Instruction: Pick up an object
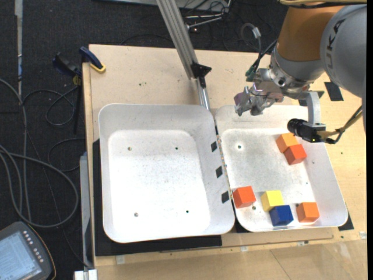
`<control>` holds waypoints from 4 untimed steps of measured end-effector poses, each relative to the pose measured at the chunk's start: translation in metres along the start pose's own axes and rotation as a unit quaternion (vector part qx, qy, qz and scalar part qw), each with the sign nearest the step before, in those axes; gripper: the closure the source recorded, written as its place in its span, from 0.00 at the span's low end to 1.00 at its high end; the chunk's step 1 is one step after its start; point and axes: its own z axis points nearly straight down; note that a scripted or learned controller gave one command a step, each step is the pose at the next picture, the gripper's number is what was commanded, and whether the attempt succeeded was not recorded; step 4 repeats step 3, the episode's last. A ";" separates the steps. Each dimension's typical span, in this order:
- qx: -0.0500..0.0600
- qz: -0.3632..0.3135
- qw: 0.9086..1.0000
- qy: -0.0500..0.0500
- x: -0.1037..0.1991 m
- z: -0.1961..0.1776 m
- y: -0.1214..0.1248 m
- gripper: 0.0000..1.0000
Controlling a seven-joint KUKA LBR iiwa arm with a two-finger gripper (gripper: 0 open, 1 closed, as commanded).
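**Gripper above far rim of right bin, no block in hand**

The gripper hangs over the far edge of the right bin, just beyond its rim, with nothing visible between or beneath it. Whether it is open or closed cannot be told: the tool appears as a blurred grey mass. Above it rises the grey wrist with the orange band.

Candidate objects all lie in the right bin. Two orange blocks sit touching each other near the far right corner, closest to the gripper. Along the near edge lie another orange block, a yellow block touching a blue block, and a further orange block. The left bin holds no blocks.

Hazards, as judged from this position:
- Descending here risks striking the rim instead of a block.
- Touching pairs leave little clearance; a finger may land on the neighbour and push both aside.
- Blocks near the sloped wall may slide away on contact.
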 end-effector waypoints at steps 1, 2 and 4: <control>0.000 0.000 1.000 0.000 0.044 0.018 -0.011 1.00; 0.000 0.000 1.000 -0.001 0.086 0.025 -0.032 1.00; 0.000 0.000 1.000 0.000 0.129 0.034 -0.046 1.00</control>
